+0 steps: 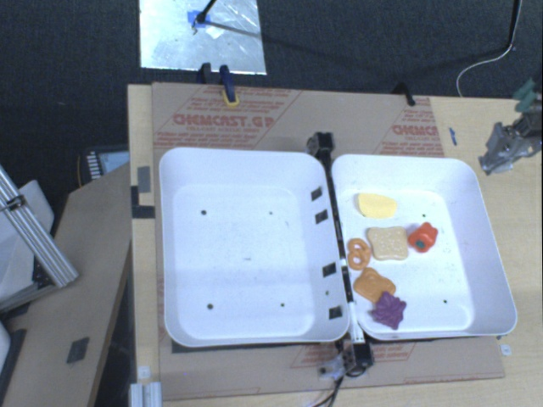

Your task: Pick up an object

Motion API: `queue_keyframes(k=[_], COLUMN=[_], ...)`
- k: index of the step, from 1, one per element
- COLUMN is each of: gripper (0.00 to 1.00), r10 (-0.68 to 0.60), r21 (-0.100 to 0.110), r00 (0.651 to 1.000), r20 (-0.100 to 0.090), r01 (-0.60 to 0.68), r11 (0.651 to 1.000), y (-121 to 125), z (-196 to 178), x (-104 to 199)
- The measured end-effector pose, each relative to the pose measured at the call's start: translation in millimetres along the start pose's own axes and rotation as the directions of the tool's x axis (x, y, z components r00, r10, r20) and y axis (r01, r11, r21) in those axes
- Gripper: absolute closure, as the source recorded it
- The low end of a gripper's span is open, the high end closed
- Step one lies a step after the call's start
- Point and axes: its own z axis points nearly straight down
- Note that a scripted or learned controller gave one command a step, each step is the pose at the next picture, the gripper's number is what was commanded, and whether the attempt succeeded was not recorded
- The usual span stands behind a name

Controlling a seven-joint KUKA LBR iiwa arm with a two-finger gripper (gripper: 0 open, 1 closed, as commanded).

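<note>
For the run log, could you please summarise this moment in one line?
gripper: at bench's right edge, outside the bins | right white bin: six toy foods | nothing picked

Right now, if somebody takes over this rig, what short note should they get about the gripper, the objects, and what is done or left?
Gripper: at the right edge of the view, over the bench beyond the right bin's far corner, not above any object. Nothing shows between its fingers.
Objects: all in the right bin, toward its left side: yellow piece, toast, red pepper, pretzel, orange piece, purple grapes.
Left bin: white floor showing.
Done: nothing picked yet.
Left: move over one object, grasp it and lift it.
</note>
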Motion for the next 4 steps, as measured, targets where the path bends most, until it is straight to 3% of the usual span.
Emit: queue_keyframes(k=[1,2,3,4], gripper=[1.00,1.00,1.00,1.00], r10=[0.023,0.001,0.011,0.002], r21=[-0.007,0.007,-0.020,-0.003], r00=[1.000,1.000,1.000,1.000], r20=[0.008,-0.001,0.007,0.001], r01=[-0.023,-0.001,-0.011,-0.002], r11=[1.000,1.000,1.000,1.000], y=[-3,0,23,16], z=[-27,86,-46,-24], x=[-112,-16,-43,31])
